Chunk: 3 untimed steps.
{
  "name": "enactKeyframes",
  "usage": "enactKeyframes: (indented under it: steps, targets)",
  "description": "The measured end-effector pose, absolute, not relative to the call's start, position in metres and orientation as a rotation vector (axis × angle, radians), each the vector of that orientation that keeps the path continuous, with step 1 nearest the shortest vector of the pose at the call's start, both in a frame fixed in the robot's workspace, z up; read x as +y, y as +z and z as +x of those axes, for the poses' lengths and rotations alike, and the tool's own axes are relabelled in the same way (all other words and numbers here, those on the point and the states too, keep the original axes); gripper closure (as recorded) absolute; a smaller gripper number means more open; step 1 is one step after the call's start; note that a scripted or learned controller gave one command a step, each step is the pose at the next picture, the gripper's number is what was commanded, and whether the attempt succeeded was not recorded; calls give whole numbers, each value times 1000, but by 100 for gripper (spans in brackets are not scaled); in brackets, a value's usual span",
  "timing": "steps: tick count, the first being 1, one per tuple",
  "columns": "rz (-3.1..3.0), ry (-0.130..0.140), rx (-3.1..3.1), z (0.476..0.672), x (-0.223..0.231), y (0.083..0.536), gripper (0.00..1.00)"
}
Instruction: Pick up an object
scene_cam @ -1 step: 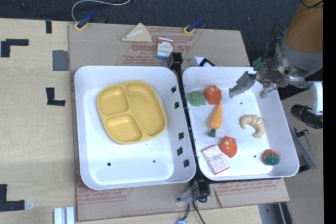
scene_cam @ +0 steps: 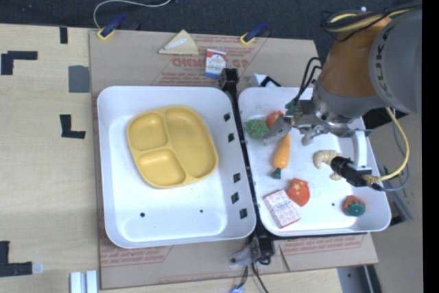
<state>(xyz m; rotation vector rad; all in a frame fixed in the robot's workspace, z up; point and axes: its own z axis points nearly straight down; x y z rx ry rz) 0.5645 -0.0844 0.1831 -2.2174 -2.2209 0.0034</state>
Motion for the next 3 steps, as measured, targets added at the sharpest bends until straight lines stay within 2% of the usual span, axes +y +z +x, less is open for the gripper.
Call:
enactKeyframes:
  steps: [2, 3]
  targets:
    - [-2220, 1, -2222, 568, -95, 86, 0]
    - [-2224, 0, -2225, 568, -96, 96, 100]
